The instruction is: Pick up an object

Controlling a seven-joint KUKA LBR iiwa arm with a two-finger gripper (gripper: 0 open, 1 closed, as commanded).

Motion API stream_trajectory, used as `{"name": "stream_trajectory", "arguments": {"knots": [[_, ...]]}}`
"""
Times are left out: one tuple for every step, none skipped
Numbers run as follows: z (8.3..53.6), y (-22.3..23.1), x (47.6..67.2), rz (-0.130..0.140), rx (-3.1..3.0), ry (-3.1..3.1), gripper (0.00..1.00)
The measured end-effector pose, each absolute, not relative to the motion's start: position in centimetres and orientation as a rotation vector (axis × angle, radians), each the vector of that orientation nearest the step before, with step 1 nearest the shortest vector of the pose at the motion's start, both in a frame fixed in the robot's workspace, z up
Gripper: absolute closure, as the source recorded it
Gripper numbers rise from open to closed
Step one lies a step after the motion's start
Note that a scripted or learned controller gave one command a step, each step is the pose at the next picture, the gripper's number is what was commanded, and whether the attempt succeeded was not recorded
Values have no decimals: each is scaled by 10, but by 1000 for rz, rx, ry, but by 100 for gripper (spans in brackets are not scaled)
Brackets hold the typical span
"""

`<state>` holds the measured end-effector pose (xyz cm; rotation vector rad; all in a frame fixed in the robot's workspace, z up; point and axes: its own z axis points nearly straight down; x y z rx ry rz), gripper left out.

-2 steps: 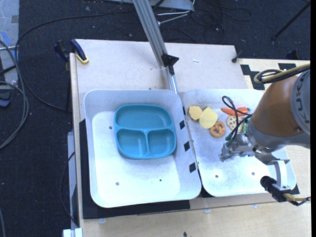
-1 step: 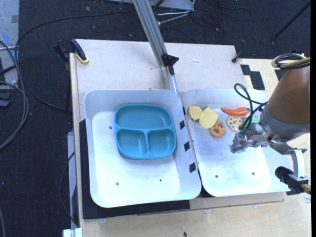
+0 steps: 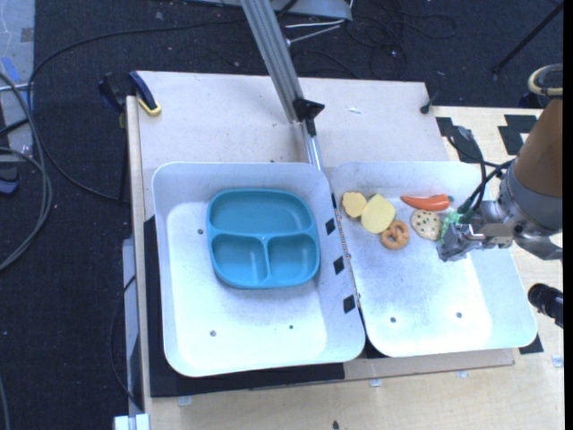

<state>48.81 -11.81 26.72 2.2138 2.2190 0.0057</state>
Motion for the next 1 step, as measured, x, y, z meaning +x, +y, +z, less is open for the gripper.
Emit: {"name": "stream_trajectory", "arguments": {"knots": [[251, -66, 499, 0, 2215, 2230, 100]]}}
